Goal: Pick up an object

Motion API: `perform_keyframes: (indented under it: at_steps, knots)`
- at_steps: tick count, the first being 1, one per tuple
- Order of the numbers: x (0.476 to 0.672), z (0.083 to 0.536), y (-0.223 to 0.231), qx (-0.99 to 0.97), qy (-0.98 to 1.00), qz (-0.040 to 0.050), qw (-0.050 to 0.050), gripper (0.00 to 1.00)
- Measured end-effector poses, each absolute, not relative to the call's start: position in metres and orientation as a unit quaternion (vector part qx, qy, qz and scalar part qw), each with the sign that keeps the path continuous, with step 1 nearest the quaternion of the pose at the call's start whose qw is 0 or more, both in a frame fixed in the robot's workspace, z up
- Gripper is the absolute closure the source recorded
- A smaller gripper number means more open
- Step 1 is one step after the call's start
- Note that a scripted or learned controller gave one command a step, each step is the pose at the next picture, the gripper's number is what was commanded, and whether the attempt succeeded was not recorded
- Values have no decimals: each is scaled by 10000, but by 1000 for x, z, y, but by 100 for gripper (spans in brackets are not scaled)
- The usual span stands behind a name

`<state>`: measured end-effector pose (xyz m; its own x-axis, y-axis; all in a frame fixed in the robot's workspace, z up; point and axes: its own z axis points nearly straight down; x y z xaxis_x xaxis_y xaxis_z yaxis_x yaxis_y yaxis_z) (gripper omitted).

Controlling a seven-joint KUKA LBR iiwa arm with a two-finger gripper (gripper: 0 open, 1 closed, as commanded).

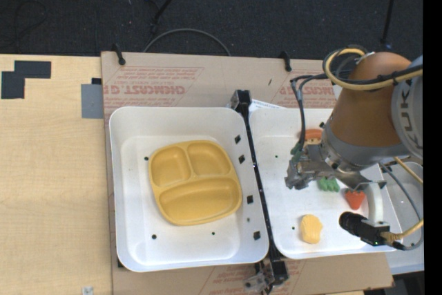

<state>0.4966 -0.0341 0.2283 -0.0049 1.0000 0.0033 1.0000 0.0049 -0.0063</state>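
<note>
Gripper [298,176] is hanging right of centre, state unclear; yellow toy [311,228] is looking light, smooth, graspable across its middle.

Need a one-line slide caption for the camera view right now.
Arm's gripper low in the right bin among small toys; yellow tray in the left bin.

Arm [376,114]: large rounded housing, orange-brown over its upper dome, with a grey collar beneath it. Part of a grey link sits at the right, bearing dark lettering that is cut off and only partly legible. Cabling: a yellow-and-black bundle loops over the top of the dome; one thin black cable runs down the left side. Gripper [298,175]: dark grey metal, compact and angular, with small fittings — finer detail too small to make out.
</note>
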Motion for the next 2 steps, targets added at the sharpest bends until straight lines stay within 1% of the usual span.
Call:
perform_keyframes:
  at_steps: [2]
  knots:
    - [490, 240, 60, -7052, -7090, 9, 20, 100]
